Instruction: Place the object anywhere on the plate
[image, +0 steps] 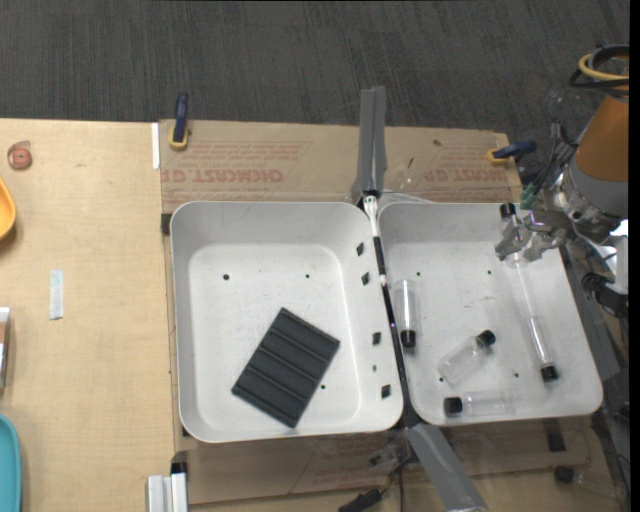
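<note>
Camera view, dark ribbed rectangular plate (287, 367) tilted in left bin (200, 240), fingers' (522, 243) state unclear.

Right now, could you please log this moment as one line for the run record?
gripper: over right bin's far right corner | four clear tubes: lying in right bin | dark ridged plate: in left bin, nothing on it

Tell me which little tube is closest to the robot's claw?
The tube along the right bin's right side. Its clear end points up toward the gripper; the other tubes lie farther left or lower in the bin.
</note>
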